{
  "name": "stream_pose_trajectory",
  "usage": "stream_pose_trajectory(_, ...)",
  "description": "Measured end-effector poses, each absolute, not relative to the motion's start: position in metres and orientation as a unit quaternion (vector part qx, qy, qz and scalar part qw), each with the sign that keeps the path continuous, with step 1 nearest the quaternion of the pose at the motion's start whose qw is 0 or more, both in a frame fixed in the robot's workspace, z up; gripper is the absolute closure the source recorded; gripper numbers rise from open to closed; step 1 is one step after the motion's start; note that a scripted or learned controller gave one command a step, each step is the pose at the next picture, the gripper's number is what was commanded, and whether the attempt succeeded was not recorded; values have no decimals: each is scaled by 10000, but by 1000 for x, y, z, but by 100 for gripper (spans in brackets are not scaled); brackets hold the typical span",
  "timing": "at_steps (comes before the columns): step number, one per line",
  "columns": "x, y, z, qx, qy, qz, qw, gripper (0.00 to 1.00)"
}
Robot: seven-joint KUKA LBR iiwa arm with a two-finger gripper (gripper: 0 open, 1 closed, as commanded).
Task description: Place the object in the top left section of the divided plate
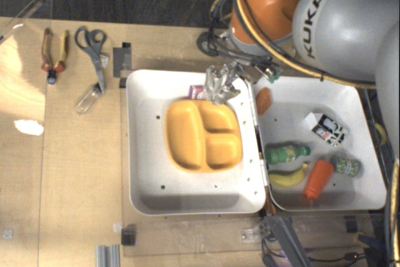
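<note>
- Yellow divided plate sits in the left bin.
- Gripper hovers at the plate's upper edge; its claw state is unclear.
- A small purple object lies beside it.

The grey arm reaches in from the right, its claw pointing down.

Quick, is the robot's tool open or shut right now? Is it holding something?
Tool: cannot be told; it sits above the yellow plate's top edge.
</note>
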State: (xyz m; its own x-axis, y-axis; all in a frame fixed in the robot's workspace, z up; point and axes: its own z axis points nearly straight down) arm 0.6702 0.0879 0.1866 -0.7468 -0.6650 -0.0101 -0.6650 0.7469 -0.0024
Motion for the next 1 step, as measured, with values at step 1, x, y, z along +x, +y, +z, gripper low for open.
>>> stream_pose_trajectory(1, 654, 110, 186, -5337, 8456, 4, 49, 100)
